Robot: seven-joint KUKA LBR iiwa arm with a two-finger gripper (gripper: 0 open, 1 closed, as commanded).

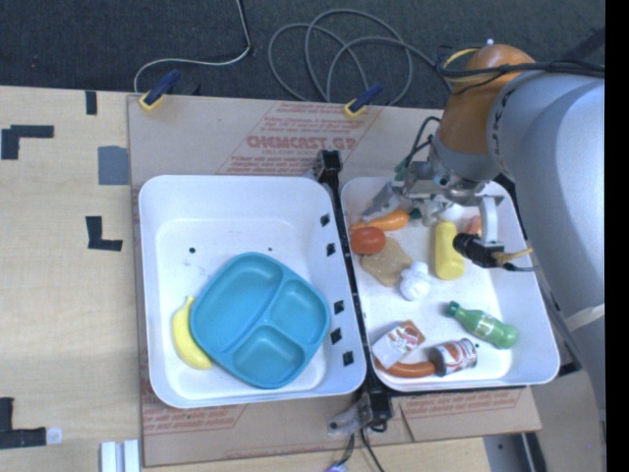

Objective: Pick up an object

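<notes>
Two white bins: left bin (162, 264), right bin (531, 347). Left one has a light blue sectioned tray (260, 318) and a yellow banana (187, 337). Right one: yellow bottle (448, 249), green bottle (484, 324) with a white label, red tomato (368, 239), orange carrot (385, 221), tan bread slice (390, 261), white round piece (417, 284), red sausage (403, 369), brown bottle (454, 355), red-and-white packet (401, 339). Arm (550, 165) grey with an orange band (472, 126). Tabletop (49, 293) pale wood with black marks; brown cardboard sheet (285, 141) with red print.
</notes>
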